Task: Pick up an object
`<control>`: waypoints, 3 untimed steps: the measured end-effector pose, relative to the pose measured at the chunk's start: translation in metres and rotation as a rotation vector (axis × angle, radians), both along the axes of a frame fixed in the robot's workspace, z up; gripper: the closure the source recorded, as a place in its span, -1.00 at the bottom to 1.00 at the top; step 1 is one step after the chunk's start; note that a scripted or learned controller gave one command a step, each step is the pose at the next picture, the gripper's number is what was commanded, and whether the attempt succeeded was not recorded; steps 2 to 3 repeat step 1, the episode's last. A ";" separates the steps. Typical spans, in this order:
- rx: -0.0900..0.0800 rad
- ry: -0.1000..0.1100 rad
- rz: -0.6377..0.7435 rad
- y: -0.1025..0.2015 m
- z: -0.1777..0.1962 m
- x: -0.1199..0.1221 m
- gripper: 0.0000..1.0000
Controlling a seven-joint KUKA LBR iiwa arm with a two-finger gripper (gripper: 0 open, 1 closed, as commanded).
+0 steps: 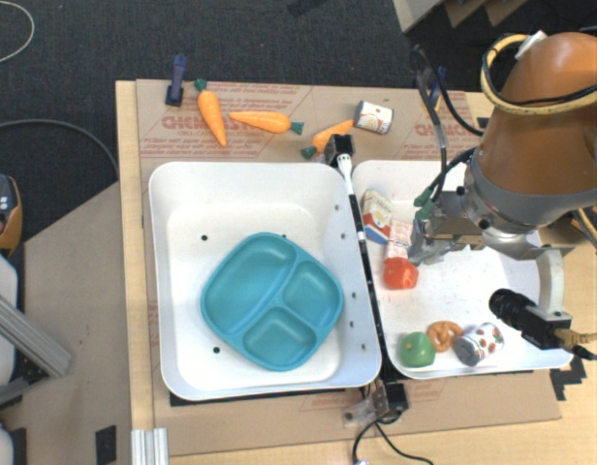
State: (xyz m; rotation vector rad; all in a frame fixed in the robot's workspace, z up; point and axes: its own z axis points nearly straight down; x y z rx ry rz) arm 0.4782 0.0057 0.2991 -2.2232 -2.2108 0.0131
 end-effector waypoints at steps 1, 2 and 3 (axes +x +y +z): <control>0.007 -0.022 0.019 0.108 0.098 0.002 1.00; 0.007 -0.022 0.019 0.108 0.098 0.002 1.00; 0.007 -0.022 0.019 0.108 0.098 0.002 1.00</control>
